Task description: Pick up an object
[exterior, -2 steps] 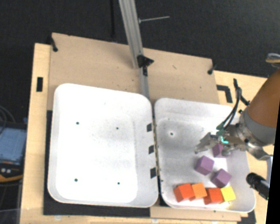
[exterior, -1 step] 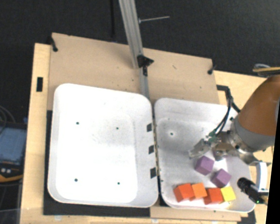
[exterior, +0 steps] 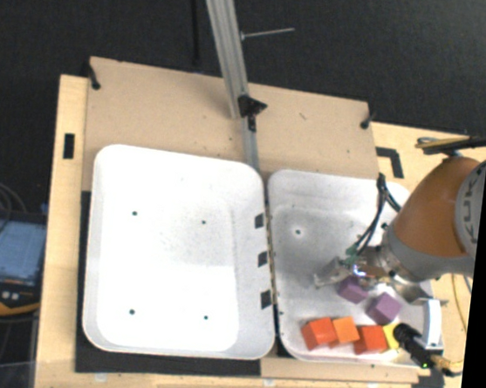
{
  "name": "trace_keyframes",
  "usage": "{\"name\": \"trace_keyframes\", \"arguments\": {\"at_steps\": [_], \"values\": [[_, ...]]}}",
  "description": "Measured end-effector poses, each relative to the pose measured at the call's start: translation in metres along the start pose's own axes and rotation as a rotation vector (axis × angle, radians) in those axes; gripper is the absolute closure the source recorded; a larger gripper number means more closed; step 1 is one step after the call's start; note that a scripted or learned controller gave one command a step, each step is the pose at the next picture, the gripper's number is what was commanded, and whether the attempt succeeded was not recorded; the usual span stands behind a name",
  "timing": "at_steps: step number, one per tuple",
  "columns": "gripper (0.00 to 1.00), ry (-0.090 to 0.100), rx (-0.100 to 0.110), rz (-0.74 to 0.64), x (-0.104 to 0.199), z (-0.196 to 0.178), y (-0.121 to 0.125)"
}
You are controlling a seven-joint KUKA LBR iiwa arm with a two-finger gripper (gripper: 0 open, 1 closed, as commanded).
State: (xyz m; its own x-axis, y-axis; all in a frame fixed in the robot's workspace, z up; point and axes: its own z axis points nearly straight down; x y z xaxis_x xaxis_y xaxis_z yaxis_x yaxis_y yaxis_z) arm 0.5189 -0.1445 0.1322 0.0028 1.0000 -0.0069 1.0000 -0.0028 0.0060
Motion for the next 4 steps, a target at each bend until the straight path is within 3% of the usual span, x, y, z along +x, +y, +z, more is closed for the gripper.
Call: {"name": "trace_keyframes", "arguments": {"at_steps": [1, 2, 3, 4], "values": [[0.0, -0.001, -0.016, -0.002, -0.002, 0.005, 0.006], [1.0, -0.004, -0.023, 0.008, -0.003, -0.005, 0.007], [1.0, 0.005, 0.0, -0.006, -0.011, -0.053, 0.016], [1.0, 0.006, 0.001, -0.007, -0.012, -0.08, 0.017]]}}
